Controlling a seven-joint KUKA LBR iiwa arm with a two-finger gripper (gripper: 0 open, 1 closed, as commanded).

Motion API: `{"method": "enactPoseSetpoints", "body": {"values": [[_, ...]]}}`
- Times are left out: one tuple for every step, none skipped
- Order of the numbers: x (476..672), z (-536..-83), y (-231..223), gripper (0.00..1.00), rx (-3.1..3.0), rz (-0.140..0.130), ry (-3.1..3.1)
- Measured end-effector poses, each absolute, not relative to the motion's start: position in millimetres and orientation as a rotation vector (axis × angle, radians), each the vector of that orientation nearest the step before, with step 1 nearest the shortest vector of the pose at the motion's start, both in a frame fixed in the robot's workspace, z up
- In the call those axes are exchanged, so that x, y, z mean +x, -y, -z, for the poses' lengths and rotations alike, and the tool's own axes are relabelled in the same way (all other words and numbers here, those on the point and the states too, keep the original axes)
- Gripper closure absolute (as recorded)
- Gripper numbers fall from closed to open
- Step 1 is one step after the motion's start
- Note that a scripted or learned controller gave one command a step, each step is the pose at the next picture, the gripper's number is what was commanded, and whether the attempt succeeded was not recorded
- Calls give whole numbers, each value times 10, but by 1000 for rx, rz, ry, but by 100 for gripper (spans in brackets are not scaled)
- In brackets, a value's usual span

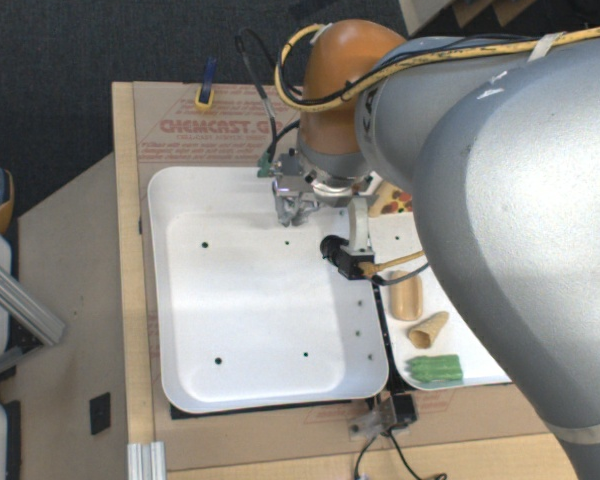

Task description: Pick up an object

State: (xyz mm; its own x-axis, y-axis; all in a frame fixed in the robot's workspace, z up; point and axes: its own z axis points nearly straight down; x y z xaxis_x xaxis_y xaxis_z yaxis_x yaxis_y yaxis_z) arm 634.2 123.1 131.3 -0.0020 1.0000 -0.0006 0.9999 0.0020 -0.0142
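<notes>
Two smooth white bins point(180, 298), metal end effector point(292, 213)

Brown cardboard sheet point(180, 128) under bins; blue-yellow clamp point(206, 85) at far edge.

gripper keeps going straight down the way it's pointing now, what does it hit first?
Most likely the bare white floor of the left bin, near its far edge. The gripper points down over that spot, and no object lies under it. The items in the right bin sit off to the side. Height above the floor is hard to judge.
</notes>
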Motion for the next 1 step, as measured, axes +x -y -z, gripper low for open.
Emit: {"method": "enactPoseSetpoints", "body": {"values": [[6379, -1504, -1222, 100, -2220, 1, 2222]]}}
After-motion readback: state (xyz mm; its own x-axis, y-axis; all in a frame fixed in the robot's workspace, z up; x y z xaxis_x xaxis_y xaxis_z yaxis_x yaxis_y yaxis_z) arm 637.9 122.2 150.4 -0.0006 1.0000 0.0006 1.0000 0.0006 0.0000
